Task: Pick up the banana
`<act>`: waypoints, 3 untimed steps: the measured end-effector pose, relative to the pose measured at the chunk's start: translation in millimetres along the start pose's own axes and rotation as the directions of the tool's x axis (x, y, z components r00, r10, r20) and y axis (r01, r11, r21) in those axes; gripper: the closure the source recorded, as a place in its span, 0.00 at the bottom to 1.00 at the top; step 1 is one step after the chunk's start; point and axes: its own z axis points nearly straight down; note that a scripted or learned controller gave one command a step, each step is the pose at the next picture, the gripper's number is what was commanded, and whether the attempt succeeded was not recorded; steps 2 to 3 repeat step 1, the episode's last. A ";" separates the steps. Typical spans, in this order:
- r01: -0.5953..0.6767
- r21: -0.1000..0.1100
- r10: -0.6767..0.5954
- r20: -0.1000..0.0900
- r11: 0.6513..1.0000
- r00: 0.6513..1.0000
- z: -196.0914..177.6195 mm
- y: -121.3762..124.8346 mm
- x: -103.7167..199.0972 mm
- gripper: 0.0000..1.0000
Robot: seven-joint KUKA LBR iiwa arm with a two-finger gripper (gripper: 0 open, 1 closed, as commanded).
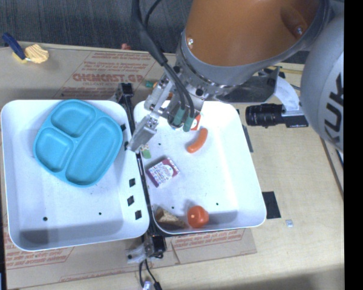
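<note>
My gripper (163, 127) hangs over the far left corner of the right bin (245, 180). It stands open with nothing between its fingers. One grey finger (144, 132) points down toward the divider between the bins; the other, with a green pad (180, 116), sits near the bin's back wall. An orange, sausage-shaped item (197, 141) lies just right of the gripper. The wide orange band and grey body of the arm hide the back of the right bin.
The right bin also holds a red-and-white packet (162, 173), a red tomato-like ball (198, 216), a brown lump (169, 218) and a small green bit (146, 153). A blue sectioned plate (78, 141) lies in the left bin (24, 222). A yellow-and-blue item (33, 53) rests on the bench, far left.
</note>
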 end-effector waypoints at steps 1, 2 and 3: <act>0.000 0.000 0.000 0.000 1.000 1.000 0.0 0.0 0.0 0.00; 0.000 0.000 0.000 0.000 1.000 1.000 0.0 0.0 0.0 0.00; 0.000 0.000 0.000 0.000 1.000 1.000 0.0 0.0 0.0 0.00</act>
